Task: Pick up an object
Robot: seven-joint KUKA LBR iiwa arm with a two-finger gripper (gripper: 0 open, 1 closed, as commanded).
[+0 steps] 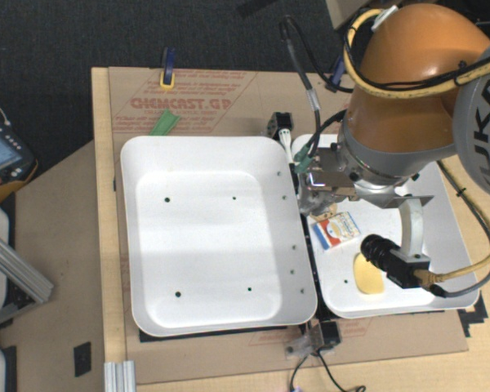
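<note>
Fingers: hidden beneath the wrist, so I am not able to tell whether they are spread or closed, and I am seeing nothing between them. Gripper (317,188): hanging low over the left edge of the right bin (447,233), just beside the wall it shares with the left bin (204,243); the grey arm with its orange band (412,43) is reaching in from the right and covering the far half of that bin. Candidate objects, both lying on the floor of the right bin: a small flat packet printed in red, blue and white (336,229), sitting just below the gripper in my view and near the shared wall, and a rounded yellow object (369,278), resting nearer the front rim. A black cylindrical piece on a cable (388,258) is crossing just above the yellow object and overlapping its top edge. I am seeing four small dark spots on the floor of the left bin. Both bins are sitting on a brown cardboard sheet with red lettering (184,96). On that sheet, behind the left bin, a green strip (163,122) is lying at a slant, and a blue and yellow clamp (168,70) is gripping the far edge.
</note>
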